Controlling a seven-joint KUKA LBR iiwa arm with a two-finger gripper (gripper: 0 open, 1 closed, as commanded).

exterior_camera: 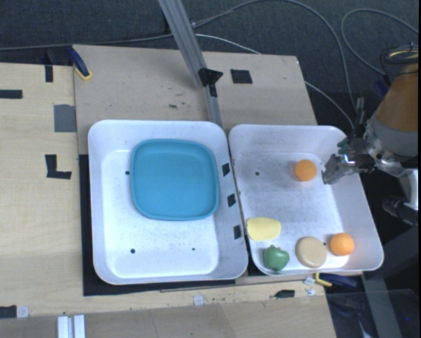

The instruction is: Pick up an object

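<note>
- Presently, two shallow white plastic bins sit side by side on the bench: the left bin [105,210] and the right bin [281,143], their rims touching along the middle
- Flat square blue plastic plate [174,178]: lies alone in the left bin, towards its far side
- Small round orange ball [305,170]: rests in the right bin's far half, apart from the rest; judged the likeliest target, being nearest the tool
- Soft yellow lump [264,228], green rounded piece [275,258], pale beige disc-like object [310,251] and a second orange ball [341,244]: gathered along the near edge of the right bin, the green and beige items close together, probably settled where the floor meets the wall
- Two-finger metal gripper [331,173]: hangs over the right bin's right side, just beside the first orange ball and not around it; nothing lies between its tips; whether the claw is released or clenched cannot be told
- Task status: judged not yet done, every object resting on a bin floor
</note>
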